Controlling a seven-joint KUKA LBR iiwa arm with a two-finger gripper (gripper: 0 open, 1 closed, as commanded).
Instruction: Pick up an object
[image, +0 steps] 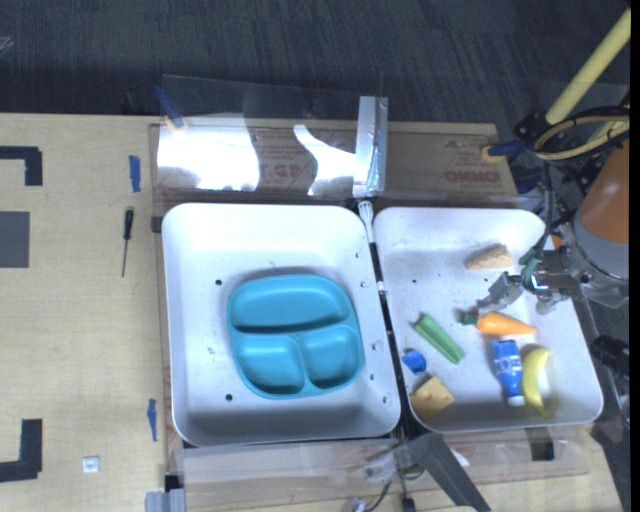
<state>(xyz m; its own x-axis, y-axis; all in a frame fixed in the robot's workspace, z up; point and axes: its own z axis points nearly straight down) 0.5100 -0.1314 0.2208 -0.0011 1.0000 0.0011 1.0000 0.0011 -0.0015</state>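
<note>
1. From my remote station I judged the task not yet done: no object was lifted clear, and every item I could see lay on the floor of the right bin.

2. The hand was low inside that bin, at its right side, just above the left tip of the orange carrot. I took this to be the approach or grasp stage, with the carrot the likely target.

3. I could not tell whether the fingers were apart or together; the metal parts blurred into one another, and I saw nothing plainly held between them.

4. The other candidates in the right bin were: a beige bread piece at the far side, a green stick left of the carrot, a small blue block, a tan wedge at the near edge, a blue bottle, and a yellow banana at the near right.

5. The left bin held a blue divided tray, well apart from the hand.

6. The arm reached in from the right, its orange band over the bin's right rim, wrist angled down and leftward.

7. Closing, lifting and confirming a hold were all left to do.
</note>
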